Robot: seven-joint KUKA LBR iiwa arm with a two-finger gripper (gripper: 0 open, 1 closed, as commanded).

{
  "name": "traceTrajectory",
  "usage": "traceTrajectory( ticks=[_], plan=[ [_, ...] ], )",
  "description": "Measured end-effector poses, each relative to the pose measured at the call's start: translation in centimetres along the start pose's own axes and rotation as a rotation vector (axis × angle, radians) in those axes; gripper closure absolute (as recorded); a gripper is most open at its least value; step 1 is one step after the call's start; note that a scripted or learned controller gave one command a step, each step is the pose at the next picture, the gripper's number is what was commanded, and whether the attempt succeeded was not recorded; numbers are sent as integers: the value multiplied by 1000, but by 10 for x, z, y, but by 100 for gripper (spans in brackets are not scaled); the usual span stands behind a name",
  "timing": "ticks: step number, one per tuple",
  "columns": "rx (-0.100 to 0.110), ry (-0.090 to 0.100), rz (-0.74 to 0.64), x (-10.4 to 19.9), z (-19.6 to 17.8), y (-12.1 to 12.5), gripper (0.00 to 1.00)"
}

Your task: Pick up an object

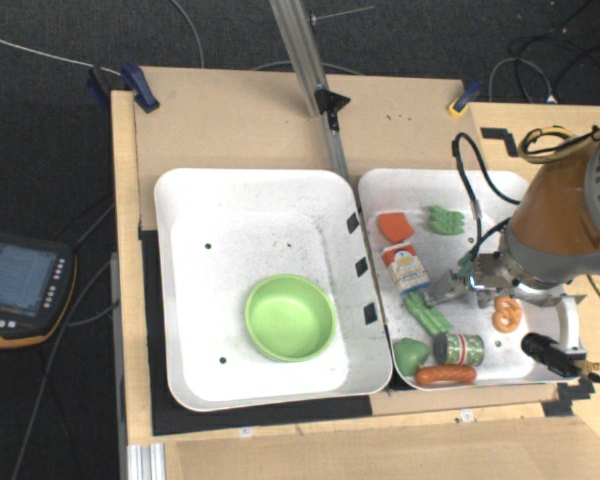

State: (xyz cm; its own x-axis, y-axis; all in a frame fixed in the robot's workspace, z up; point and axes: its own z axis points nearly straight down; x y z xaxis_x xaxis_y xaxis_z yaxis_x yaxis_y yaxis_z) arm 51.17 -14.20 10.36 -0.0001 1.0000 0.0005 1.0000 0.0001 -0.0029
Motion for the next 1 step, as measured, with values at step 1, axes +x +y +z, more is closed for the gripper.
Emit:
traceTrajectory(
  ticks=[1],
  plan=[
    [-4,0,0,0,-12,1,100]
  ],
)
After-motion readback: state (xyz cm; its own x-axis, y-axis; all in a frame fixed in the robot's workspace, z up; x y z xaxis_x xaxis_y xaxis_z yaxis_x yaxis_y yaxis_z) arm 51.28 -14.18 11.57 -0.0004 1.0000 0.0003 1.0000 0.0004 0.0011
